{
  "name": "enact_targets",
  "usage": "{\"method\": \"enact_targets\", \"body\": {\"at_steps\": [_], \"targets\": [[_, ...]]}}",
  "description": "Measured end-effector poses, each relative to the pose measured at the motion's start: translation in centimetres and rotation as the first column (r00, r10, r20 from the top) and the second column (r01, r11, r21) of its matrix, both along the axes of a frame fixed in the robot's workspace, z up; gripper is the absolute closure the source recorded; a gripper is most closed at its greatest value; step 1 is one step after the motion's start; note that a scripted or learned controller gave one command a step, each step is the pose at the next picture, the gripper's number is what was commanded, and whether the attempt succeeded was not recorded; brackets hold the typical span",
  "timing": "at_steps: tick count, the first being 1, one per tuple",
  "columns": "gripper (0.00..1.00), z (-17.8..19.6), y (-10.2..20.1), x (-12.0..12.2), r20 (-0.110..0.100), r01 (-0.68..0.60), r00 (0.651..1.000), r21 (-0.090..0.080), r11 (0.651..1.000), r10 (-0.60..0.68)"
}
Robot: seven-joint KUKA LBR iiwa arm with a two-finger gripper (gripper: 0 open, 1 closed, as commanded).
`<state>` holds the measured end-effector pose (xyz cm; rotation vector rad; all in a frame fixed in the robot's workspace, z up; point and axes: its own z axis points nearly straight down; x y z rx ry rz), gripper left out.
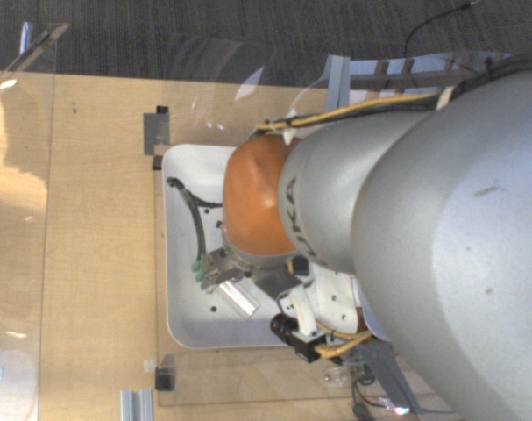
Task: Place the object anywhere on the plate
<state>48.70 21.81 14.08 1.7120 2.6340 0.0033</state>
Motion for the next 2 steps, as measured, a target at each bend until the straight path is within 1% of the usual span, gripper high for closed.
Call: {"method": "enact_targets", "body": {"at_steps": [1,2], "targets": [[1.0,8.3,0.6,10.3,0.005,0.043,0.999,0.001,0.999,-0.043],[1.0,17.0,0.4,18.2,0.006,0.172,0.985,0.001,0.985,-0.172]]}}
